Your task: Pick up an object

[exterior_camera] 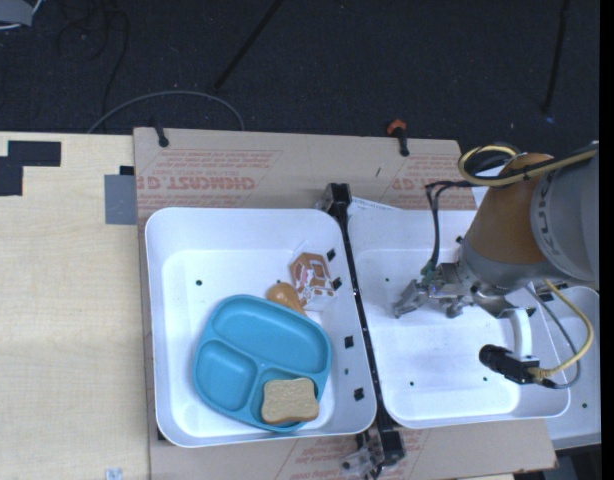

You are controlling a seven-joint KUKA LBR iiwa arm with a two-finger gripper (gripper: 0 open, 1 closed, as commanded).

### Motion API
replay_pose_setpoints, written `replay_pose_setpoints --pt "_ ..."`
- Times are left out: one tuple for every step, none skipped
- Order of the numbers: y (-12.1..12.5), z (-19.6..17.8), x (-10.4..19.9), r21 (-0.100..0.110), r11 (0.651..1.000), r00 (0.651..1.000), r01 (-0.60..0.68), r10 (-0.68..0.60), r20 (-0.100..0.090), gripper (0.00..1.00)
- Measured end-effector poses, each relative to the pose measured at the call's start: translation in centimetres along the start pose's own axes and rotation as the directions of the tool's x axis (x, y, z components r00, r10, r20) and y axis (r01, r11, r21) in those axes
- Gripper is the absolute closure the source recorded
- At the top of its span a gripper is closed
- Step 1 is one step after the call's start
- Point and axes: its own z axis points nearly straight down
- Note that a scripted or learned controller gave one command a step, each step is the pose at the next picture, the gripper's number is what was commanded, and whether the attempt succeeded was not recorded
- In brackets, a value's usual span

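Note:
The left bin [177, 268] holds a blue divided plate [242, 353] with a tan bread-like slice [289, 400] lying in its near right compartment. Just beyond the plate sit a small orange object [284, 295] and a brown-and-white patterned piece [312, 273], close to the divider between the bins. My gripper [407, 303] hangs low over the right bin [437, 388], pointing left toward the divider. It stands apart from all the objects, and nothing shows in it.
The arm's orange band [507, 218] and grey wrist cover the right bin's far right part. A black fitting [507, 363] on yellow cables hangs over that bin's near right. A black divider strip [352, 308] runs between the bins.

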Motion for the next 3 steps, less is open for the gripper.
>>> replay_pose_setpoints --pt "0.0 -1.1 -0.1 -0.001 1.0 1.0 -0.005 0.005 0.0 1.0" --pt "0.6 -7.1 -0.9 -0.008 1.0 1.0 -0.003 0.003 0.002 1.0" --pt "1.4 -13.0 -1.4 -0.008 1.0 1.0 0.002 -0.001 0.002 1.0"
